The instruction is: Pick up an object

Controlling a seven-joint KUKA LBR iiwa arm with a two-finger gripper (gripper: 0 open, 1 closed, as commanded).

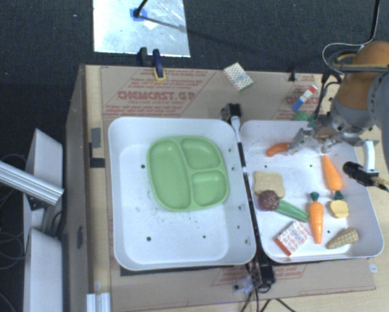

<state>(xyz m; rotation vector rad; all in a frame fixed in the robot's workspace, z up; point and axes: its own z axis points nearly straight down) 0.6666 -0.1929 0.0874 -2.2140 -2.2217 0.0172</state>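
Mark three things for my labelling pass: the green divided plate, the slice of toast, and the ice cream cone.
green divided plate [188, 173]: camera view, on the ridge between its compartments.
slice of toast [269, 182]: camera view, middle of its face.
ice cream cone [343, 238]: camera view, middle of the cone.

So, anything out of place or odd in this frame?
Slightly. A small patterned block and a red, white and blue item lie on the cardboard behind the bins, outside the right bin where the toy food is scattered. The green divided plate sits flat in the left bin. Nothing looks spilled.
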